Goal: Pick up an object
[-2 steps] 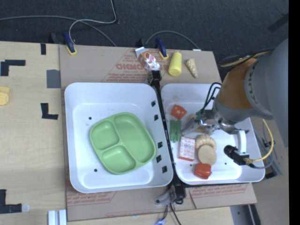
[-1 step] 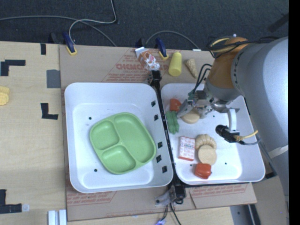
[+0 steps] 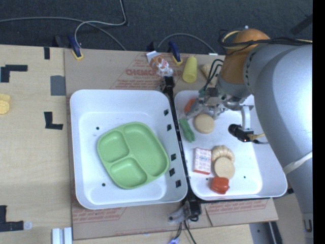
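Observation:
My gripper (image 3: 207, 110) reaches down into the far part of the right bin (image 3: 264, 179), just above a round tan bun (image 3: 204, 123). Beside it at the bin's left wall lie a small orange piece (image 3: 189, 105) and a green pod (image 3: 186, 130). Nearer the front are a red-and-white packet (image 3: 202, 161), two tan round pieces (image 3: 223, 161) stacked close together, and a red piece (image 3: 219, 185). Nothing is visibly between the fingers.
The left bin (image 3: 84, 116) holds a green divided tray (image 3: 133, 154). A yellow bottle (image 3: 189, 69) and a small wrapped item (image 3: 159, 62) lie on the cardboard behind the bins. The grey arm (image 3: 284, 95) covers the right bin's far right side.

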You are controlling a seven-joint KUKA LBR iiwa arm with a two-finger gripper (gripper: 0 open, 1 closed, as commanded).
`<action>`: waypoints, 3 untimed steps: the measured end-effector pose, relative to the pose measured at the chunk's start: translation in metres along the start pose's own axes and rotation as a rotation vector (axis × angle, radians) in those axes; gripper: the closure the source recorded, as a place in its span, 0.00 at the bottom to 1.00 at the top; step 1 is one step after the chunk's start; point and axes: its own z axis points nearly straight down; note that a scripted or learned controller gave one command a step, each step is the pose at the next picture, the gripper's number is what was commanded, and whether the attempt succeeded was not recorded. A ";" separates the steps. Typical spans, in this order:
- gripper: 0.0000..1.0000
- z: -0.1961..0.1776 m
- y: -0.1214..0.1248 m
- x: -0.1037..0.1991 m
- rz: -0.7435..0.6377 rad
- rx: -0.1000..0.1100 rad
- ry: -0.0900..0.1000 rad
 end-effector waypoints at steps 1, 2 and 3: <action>0.00 -0.001 -0.017 0.007 0.001 -0.012 0.001; 0.00 -0.001 -0.037 0.007 0.001 -0.014 0.001; 0.00 0.000 0.001 0.009 0.000 -0.008 0.003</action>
